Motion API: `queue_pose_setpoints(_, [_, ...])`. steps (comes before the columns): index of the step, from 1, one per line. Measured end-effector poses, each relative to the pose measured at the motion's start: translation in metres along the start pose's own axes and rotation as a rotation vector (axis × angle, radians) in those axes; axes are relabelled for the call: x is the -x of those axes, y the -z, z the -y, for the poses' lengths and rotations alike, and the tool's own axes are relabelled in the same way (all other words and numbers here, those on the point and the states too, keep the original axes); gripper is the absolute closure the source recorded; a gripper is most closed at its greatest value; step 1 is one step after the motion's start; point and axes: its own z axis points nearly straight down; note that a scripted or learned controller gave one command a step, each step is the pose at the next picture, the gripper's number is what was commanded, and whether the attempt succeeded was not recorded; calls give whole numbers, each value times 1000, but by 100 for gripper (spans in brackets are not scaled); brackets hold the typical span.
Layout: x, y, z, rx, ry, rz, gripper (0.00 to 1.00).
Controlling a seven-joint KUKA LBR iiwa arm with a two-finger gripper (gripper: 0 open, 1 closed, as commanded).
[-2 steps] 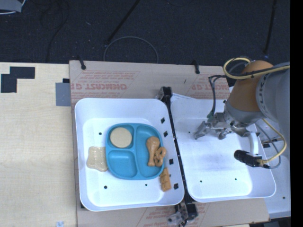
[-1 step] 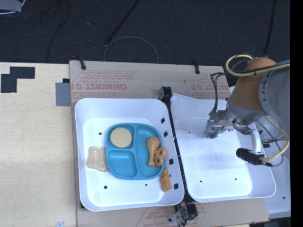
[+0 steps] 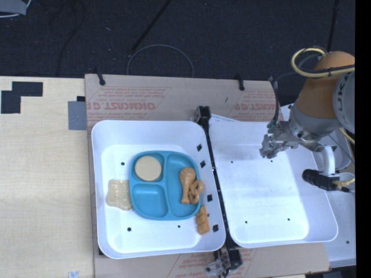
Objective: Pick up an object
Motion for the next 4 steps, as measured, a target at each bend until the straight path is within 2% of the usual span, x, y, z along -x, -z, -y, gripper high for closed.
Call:
queue_pose_setpoints(2, [-4, 114, -6, -1, 2, 0, 100])
queue_pose_setpoints(3, [-51, 95, 18, -9, 4, -3, 100])
queue_pose_setpoints(4, [-100, 93, 48, -9, 4, -3, 100])
